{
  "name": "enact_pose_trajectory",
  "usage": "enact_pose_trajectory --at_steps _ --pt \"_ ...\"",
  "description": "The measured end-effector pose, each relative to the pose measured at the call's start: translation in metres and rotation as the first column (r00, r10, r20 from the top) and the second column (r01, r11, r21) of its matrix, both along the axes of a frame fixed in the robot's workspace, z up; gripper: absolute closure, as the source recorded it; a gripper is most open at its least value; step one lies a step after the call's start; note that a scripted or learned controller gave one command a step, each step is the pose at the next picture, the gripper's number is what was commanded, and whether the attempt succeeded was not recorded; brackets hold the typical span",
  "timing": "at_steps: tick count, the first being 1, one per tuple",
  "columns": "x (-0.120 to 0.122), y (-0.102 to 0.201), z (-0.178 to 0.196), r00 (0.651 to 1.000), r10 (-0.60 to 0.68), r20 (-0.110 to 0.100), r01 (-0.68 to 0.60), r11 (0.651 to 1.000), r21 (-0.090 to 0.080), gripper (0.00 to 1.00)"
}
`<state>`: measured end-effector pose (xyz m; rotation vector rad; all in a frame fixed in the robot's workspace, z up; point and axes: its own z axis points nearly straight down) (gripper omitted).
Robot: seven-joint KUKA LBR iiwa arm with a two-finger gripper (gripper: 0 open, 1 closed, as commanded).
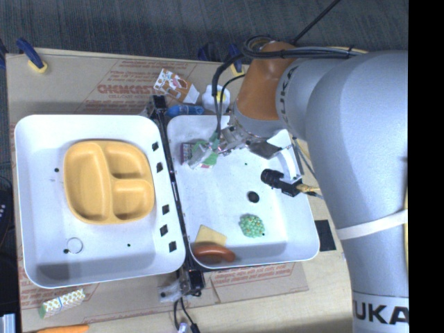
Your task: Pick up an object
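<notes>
Arm [333,116] overhanging the right bin [277,252], gripper [225,143] sitting by a crumpled packet [201,152], grip state unclear, wrist blocking the bin's far corner.

Cardboard-covered bench [104,89] carries two white bins — left bin [31,186], right bin [295,238] touching it. Behind the left bin, a small printed packet [170,83]; in front — a wrapped candy [61,302].

The grey arm with its orange band [267,89] reaches into the right white bin [298,238], its tool [225,143] touching a crumpled green-and-white packet [201,153]. A green bumpy ball [251,225], yellow wedge [210,235] and brown sausage-shaped piece [212,253] lie near the front wall. A yellow divided tray [107,180] sits in the left white bin [35,207].
</notes>
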<state>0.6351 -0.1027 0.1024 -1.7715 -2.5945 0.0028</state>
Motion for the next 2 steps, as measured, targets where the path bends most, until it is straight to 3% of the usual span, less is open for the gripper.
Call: enact_pose_trajectory --at_steps 1,2 --pt "-0.0823 0.0595 0.0897 0.994 0.105 -0.002 -0.105 0.994 0.002 1.0" --pt "-0.0883 0.065 0.0893 0.827 0.562 -0.002 -0.562 0.827 0.003 1.0"
